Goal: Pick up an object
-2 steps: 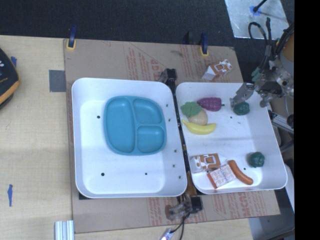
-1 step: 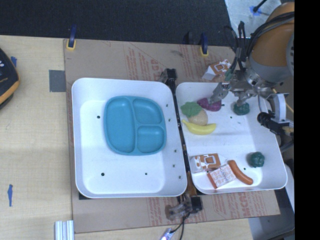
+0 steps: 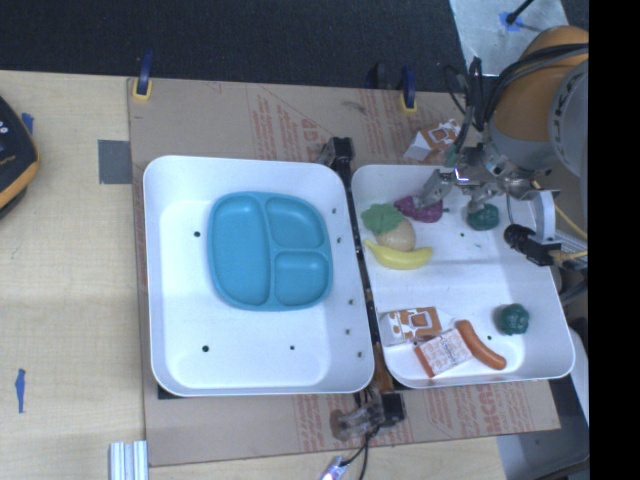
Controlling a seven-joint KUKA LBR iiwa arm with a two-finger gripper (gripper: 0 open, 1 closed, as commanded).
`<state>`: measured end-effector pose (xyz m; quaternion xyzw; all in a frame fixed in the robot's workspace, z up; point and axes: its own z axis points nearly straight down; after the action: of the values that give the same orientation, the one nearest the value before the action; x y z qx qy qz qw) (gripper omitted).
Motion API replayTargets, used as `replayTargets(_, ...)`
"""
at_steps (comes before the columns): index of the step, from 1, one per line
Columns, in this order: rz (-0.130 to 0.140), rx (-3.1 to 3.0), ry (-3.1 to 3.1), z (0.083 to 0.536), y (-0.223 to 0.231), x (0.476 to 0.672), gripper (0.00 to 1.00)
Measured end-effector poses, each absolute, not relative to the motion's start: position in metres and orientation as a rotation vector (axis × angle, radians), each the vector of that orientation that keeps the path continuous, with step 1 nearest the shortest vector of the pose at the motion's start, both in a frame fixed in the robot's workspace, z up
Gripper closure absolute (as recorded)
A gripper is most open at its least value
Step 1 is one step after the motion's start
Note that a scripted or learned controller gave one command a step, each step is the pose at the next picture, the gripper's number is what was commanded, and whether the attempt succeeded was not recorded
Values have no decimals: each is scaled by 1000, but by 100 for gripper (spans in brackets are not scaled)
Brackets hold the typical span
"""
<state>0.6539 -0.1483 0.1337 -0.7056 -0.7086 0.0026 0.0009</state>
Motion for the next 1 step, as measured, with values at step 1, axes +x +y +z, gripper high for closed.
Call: replayTargets(1, -10, -2211, -2231, 112, -177, 659, 0)
